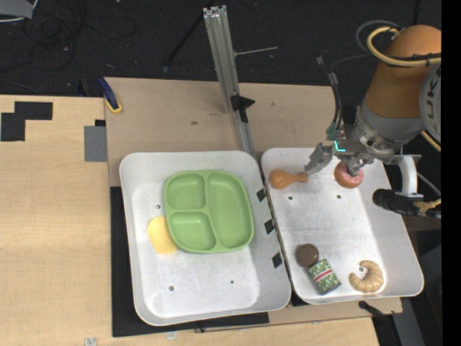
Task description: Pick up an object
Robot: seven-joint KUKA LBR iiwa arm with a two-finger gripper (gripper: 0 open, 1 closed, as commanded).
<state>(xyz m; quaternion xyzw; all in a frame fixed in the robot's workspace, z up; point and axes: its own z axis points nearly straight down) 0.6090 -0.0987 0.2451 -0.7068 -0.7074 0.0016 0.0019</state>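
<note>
Gripper (344,161) low over right bin's (392,276) far edge, fingers spread, nothing between them. Pink ring-shaped toy (350,176) under right finger, orange drumstick (286,179) by left (likely targets). Centre over one, drop straight, close. Brown ball (307,254), green packet (323,276), croissant (367,276) well apart; bin wall close.

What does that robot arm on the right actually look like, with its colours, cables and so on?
The arm is rounded, with an orange section above a grey wrist. A yellowish cable loops over its top, and a thin dark cable runs down beside it. The gripper is grey metal, with a small teal light glowing on it.
</note>
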